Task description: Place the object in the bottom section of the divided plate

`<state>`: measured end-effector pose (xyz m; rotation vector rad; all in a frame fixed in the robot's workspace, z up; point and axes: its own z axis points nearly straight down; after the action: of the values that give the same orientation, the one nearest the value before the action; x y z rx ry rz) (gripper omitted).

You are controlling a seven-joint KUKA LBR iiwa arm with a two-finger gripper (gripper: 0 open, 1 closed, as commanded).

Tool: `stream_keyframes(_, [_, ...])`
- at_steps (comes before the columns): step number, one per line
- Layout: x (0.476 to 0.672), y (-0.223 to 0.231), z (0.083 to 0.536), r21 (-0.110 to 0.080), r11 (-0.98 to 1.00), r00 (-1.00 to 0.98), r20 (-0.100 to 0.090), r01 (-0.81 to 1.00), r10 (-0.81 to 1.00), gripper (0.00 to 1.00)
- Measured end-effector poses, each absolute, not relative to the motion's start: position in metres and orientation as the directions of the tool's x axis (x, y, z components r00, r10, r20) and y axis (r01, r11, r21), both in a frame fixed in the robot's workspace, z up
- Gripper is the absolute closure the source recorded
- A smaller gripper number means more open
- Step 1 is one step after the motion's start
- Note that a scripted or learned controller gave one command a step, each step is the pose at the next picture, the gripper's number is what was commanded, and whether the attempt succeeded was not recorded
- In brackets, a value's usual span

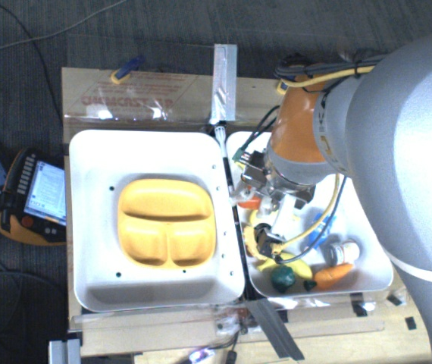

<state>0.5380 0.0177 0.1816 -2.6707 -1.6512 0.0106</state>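
A yellow divided plate [167, 222] is seen lying in the left bin [87, 279], with one long section at the top and two smaller sections at the bottom; nothing is seen resting on it. The arm [367, 120] is reached in from the right and is lowered over the right bin [375, 268], its orange band [295, 127] turned toward the camera. The gripper [270, 203] is found low in the upper left part of that bin, close to the wall shared with the left bin; whether it is spread or pressed together cannot be told, since it is covered by the wrist and cables. Several small objects are gathered below and to the right of the gripper: a dark green piece [283, 278], a yellow piece [301, 269], an orange carrot-like piece [333, 274] and a grey and white piece [343, 250]. A small orange piece [249, 202] is seen just beside the gripper on its left. All of these are kept apart from the plate by the bin walls
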Motion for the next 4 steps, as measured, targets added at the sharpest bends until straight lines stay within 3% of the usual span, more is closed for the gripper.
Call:
stream_keyframes(1, [0.483, 0.07, 0.191, -0.006, -0.437, 0.437, -0.004, 0.899, 0.899, 1.0])
stream_keyframes(2, [0.483, 0.09, 0.181, -0.007, -0.364, 0.364, -0.005, 0.931, 0.931, 1.0])
stream_keyframes(3, [0.545, 0.087, 0.241, -0.004, -0.173, 0.173, -0.004, 0.985, 0.985, 1.0])
stream_keyframes(4, [0.603, 0.073, 0.205, -0.004, -0.306, 0.306, -0.005, 0.952, 0.952, 1.0])
